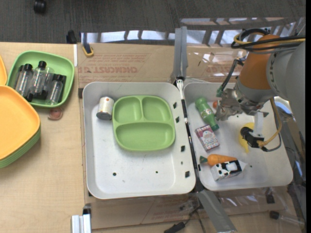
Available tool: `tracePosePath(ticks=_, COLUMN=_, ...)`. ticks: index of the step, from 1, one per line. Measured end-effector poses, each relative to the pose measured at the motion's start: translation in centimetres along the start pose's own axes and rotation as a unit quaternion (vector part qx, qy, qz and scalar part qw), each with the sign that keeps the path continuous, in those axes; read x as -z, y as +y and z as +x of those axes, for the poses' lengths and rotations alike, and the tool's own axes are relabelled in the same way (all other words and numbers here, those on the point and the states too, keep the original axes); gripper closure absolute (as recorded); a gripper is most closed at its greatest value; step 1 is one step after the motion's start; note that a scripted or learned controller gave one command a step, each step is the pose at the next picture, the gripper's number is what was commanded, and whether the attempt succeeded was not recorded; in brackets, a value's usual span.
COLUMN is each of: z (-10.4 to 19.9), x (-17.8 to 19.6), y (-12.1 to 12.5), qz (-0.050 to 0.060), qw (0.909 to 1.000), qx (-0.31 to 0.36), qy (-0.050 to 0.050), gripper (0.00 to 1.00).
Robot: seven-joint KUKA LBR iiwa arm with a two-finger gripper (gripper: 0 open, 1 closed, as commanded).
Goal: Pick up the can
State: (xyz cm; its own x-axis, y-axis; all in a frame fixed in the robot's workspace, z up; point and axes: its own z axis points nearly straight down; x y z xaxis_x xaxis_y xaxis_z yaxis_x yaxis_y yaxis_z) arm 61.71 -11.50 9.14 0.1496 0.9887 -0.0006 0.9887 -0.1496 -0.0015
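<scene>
The can (104, 107) is small and silver-grey. It lies in the left bin (141, 178) near the bin's far left corner, just left of a green divided plate (144, 122). My gripper (221, 111) is down in the right bin (272, 174), far from the can. It hangs under the orange wrist band beside a green bottle (206, 112). The wrist body hides its tips.
The right bin also holds a pink packet (207, 137), a carrot (221, 158), a black-and-white carton (228, 169) and a yellow object (246, 135). A green tray of dark bottles (41, 79) and stacked orange plates (17, 127) sit on the bench at left.
</scene>
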Motion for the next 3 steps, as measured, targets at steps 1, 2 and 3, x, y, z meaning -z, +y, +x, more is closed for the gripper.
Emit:
tracePosePath(ticks=1, z=-0.4, x=3.0, y=-4.8, qz=0.0, qw=0.9985, qx=0.055, qy=0.0, gripper=1.0)
tracePosePath(ticks=2, z=0.0, x=5.3, y=-4.1, qz=0.0, qw=0.9928, qx=0.12, qy=0.0, gripper=1.0)
tracePosePath(ticks=3, z=0.0, x=5.3, y=-4.1, qz=0.0, qw=0.9928, qx=0.12, qy=0.0, gripper=0.0)
